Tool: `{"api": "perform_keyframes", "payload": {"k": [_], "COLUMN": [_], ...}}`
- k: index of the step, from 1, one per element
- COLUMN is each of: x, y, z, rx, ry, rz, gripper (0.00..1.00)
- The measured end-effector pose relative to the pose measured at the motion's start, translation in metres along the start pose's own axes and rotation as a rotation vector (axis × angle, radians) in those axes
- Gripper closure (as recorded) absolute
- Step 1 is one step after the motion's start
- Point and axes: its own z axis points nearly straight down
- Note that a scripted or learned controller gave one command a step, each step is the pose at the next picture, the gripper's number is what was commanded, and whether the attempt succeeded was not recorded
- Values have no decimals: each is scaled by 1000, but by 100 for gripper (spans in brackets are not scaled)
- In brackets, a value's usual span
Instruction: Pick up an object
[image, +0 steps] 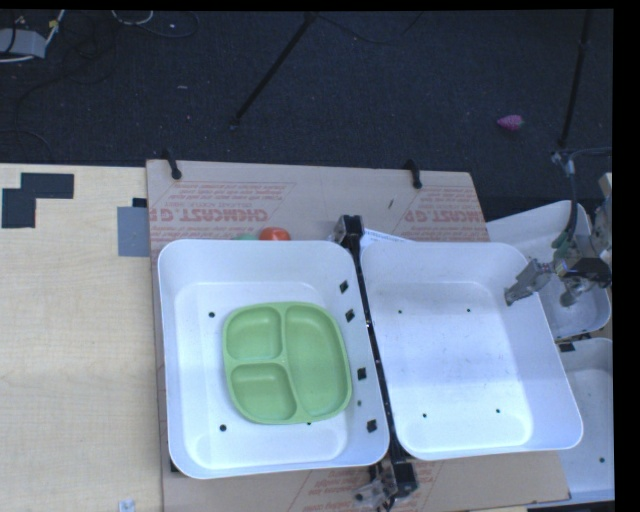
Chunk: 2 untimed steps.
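Observation:
A light green plate (288, 360) with three compartments lies flat in the left white bin (190, 300), slightly right of its middle. My gripper (548, 277) hangs at the right bin's (460, 350) far right rim, a grey piece pointing left over the bin's edge. It is far from the plate, with the bins' shared divider between them. The rest of the arm is cut off by the view's right side.
A small orange-red object (274, 235) and a bit of green (243, 237) sit behind the left bin's back wall on the cardboard (300, 200). Black clips (352, 300) line the divider between the bins. Wooden bench (70, 350) lies to the left.

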Motion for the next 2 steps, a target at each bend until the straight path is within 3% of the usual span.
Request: {"api": "perform_keyframes", "payload": {"k": [1,2], "x": [0,5], "y": [2,-7], "z": [-6,45], "rx": [-11,-4], "ry": [-3,0], "rz": [-2,-2], "gripper": [0,0]}}
